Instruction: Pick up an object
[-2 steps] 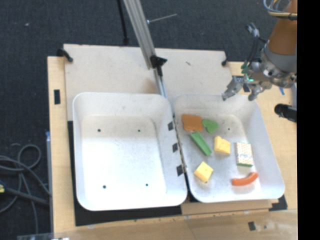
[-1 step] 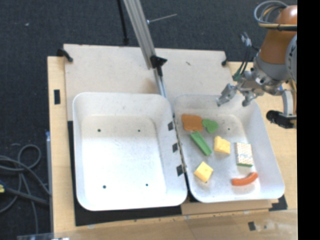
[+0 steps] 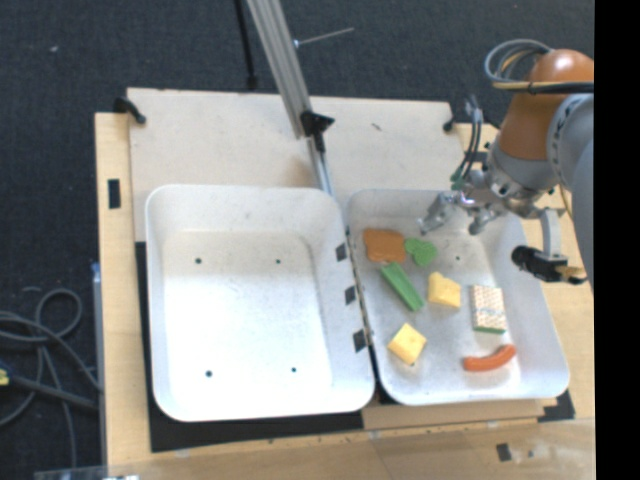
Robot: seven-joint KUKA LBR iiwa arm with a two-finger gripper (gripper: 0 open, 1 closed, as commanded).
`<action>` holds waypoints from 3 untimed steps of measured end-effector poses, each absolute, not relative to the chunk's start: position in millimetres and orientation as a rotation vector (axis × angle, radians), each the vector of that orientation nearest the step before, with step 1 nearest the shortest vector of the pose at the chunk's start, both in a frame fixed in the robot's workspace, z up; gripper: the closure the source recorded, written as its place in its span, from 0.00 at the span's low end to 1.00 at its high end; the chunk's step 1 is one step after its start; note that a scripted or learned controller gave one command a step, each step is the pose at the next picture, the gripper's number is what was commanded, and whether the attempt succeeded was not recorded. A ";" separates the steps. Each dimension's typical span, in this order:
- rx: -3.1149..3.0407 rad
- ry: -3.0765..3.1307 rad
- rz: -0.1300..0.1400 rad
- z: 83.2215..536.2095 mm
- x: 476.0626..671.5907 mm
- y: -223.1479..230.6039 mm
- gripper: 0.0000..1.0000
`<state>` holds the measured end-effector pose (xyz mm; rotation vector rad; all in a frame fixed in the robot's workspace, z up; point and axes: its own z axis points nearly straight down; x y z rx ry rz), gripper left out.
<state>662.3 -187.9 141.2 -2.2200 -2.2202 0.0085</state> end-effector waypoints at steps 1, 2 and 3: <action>-2.224 -2.223 0.002 100.5 662.6 -189.5 0.00; -2.227 -2.230 -0.001 114.9 664.3 -190.4 1.00; -2.226 -2.226 -0.007 165.4 670.1 -199.1 1.00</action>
